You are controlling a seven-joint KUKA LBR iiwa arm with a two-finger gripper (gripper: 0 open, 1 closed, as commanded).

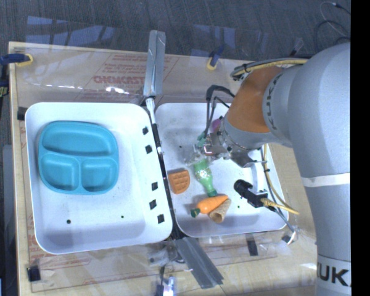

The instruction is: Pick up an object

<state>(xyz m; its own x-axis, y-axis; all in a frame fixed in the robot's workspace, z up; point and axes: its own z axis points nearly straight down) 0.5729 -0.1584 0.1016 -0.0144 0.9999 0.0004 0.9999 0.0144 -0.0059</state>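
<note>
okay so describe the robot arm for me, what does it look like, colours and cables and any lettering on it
The arm is bulky, rounded and light grey, with an orange band above the wrist. Black cables loop beside the wrist, and a yellow cable runs along the top of the orange section. The gripper is a small dark metal assembly. White letters "UK" show on the base.

Two white bins (80, 239), one blue tray (78, 156), four toys (right bin) (205, 193).
</note>
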